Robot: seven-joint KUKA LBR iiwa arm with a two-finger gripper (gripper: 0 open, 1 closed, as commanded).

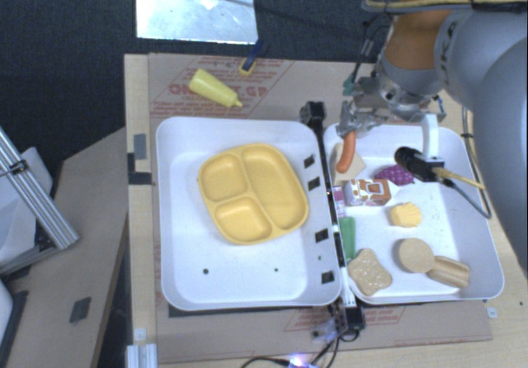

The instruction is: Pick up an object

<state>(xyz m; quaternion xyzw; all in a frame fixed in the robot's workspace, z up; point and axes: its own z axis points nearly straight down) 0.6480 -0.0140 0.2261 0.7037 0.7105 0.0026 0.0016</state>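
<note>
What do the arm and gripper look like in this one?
The arm is bulky, rounded and grey, with an orange band above the wrist. A yellow-and-black cable loops around that band. The gripper is small and metallic silver-grey.

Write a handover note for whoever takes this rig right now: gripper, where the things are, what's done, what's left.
Gripper: low over the right bin's far left corner, directly above the hot dog. Whether it has hold of the hot dog cannot be told.
Right bin also holds a cheese cube, a cracker and a small carton.
Left bin: a yellow divided plate.
Done: nothing is clearly lifted.
Left: secure one thing, probably the hot dog, and raise it.
</note>
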